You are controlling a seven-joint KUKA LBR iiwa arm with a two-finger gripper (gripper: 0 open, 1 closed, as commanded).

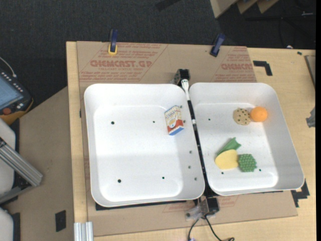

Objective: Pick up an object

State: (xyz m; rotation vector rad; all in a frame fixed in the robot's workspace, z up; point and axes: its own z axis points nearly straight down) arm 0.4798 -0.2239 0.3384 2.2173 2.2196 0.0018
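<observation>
My gripper: can't tell its state. Small carton (174,120) in left bin (100,104) looks light, stiff; I'd pinch its flat sides.

Robotics lab test station, not a home or shop.

Table (55,134) topped with a brown protective sheet (165,59) printed "CHEMCAST GP", held down by blue clamps (113,40) at the far edge. Two shallow white bins (100,185) sit side by side on it, with black mounts and a cable (210,230) at the seam. Toy food pieces (235,157) and a small carton (174,120) serve as props. Dark carpet floor (50,14), aluminium extrusion (20,159) at the left, part of a handheld control pendant (10,94) nearby.
</observation>
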